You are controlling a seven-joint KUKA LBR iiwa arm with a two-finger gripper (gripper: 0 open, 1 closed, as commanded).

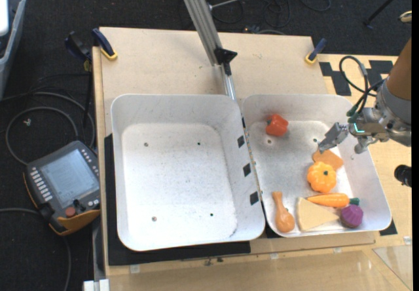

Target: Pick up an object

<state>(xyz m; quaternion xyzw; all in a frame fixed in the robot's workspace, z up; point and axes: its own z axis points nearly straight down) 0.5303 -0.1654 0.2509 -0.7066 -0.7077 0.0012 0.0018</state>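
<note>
Camera view. The gripper (347, 139) hangs over the right bin (298, 107), at about 3 o'clock of that bin's floor. Its two fingers stand spread, one toward 9 o'clock and one toward 3 o'clock, with nothing between them. No object is held.

The candidate objects all lie in the right bin. An orange wedge (329, 158) sits just below the gripper's left finger, near or touching it; contact cannot be confirmed. A small pumpkin (321, 177) lies just beside the wedge at 6 o'clock. Below it lie a carrot (329, 200), a pale cheese-like slab (316, 214), a purple piece (352, 216) and a drumstick-shaped piece (283, 213). A red pepper (277, 125) stands well apart at 10 o'clock of the bin.

Procedure, as judged: centre the spread fingers over one object before descending. The wedge is nearest, but it is low and crowded by the pumpkin. The pepper offers free room on every side.

Clearances: the bin's right wall (376, 178) runs close beside the gripper at 3 o'clock; lateral travel that way is limited. The bin floor from 9 to 12 o'clock is open. The left bin (124, 109) provides wide, unobstructed room. The bench (170, 60) beyond 12 o'clock is bare save for a slanted metal pole (196, 8).
</note>
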